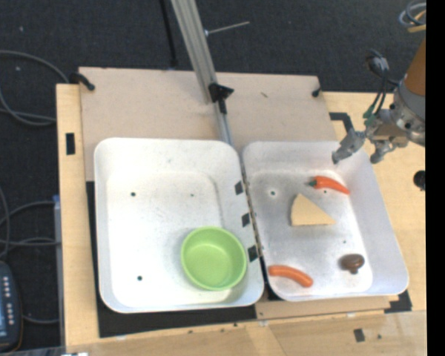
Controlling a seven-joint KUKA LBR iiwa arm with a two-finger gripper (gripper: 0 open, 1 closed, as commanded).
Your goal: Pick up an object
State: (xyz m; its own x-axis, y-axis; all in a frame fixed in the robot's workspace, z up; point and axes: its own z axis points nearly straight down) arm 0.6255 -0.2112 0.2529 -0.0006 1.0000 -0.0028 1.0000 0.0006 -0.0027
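Landmark: cheese wedge (311, 213), mid right bin (378, 221). Carrot (331, 185) just behind-right of it. Sausage (290, 275) in front, slightly left, near the front wall. Small round item (351, 262) front-right. Bowl (213, 257) well left, in left bin (133, 199), front-right corner. Gripper (361, 147) behind-right of wedge, over the bin's back edge.

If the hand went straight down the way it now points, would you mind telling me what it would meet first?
Probably the upper right rim of the right bin, or its bare floor just inside. The hand hangs open above that corner, and the carrot lies slightly left of its line. Depth is unclear.
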